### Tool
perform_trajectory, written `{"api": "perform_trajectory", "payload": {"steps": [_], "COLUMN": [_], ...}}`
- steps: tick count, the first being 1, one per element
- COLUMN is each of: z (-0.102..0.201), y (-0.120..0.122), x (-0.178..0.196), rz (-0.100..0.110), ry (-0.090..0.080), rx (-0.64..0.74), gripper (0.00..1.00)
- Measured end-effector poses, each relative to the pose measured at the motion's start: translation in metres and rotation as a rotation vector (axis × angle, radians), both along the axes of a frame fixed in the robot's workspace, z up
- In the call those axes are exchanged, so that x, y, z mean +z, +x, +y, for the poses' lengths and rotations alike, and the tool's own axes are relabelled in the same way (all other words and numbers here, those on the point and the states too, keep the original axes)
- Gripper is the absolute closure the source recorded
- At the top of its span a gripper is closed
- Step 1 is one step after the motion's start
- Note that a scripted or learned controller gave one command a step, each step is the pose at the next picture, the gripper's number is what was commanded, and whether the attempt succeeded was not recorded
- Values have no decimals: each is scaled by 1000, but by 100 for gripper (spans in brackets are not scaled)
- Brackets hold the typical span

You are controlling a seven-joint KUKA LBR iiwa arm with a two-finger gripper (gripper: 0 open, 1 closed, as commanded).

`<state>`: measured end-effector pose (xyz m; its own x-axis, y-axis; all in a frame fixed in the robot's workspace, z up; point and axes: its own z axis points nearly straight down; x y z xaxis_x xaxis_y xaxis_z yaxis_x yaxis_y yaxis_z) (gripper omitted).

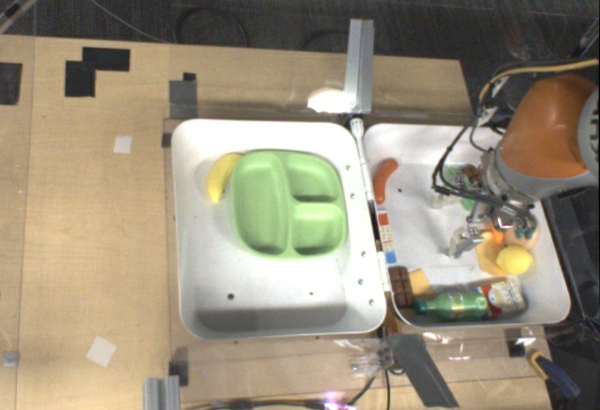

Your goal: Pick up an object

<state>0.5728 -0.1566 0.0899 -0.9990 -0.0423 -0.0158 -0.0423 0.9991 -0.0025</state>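
Yellow lemon [514, 260] lies just beside the jaws [464, 237] in the right bin [412, 211]; whether they are parted cannot be told. Wooden worktop [84, 239] carries both bins.

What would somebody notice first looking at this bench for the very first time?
Probably the green divided tray lying in the left bin, with a yellow banana at its upper left edge. Next, the arm's orange band above the right bin, its pincer low beside a yellow lemon. A green bottle lies along that bin's near edge.
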Motion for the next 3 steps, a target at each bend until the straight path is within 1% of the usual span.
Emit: {"api": "perform_trajectory", "payload": {"steps": [1,2,3], "z": [1,-46,-48], "y": [5,29,-19], "x": [16,115,16], "rz": [-18,-1,14], "ry": [-3,-5,3], "rx": [7,99,-3], "gripper": [100,100,100]}}
